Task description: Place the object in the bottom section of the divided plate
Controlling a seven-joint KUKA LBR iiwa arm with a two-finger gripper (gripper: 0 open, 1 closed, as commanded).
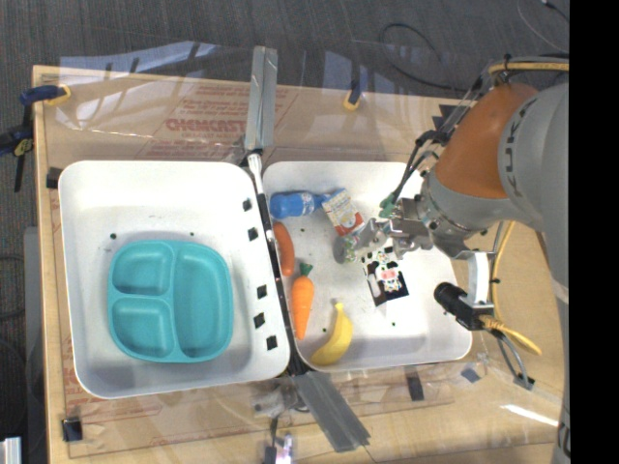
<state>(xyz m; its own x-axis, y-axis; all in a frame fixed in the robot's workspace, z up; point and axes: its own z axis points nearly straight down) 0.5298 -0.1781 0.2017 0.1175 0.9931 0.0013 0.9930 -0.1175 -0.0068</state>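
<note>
Two white bins sit side by side; we see the teal divided plate (pixel 171 299) in the left bin (pixel 82 201). At three o'clock, in the right bin (pixel 426 341), the gripper (pixel 372 243) hangs over small items beside a black-and-white card (pixel 387 280); its grip we cannot tell. At six o'clock lie a banana (pixel 334 334) and carrot (pixel 303 304).

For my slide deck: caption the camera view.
Gripper low in the right bin among toy food; teal divided plate sits in the left bin.
</note>
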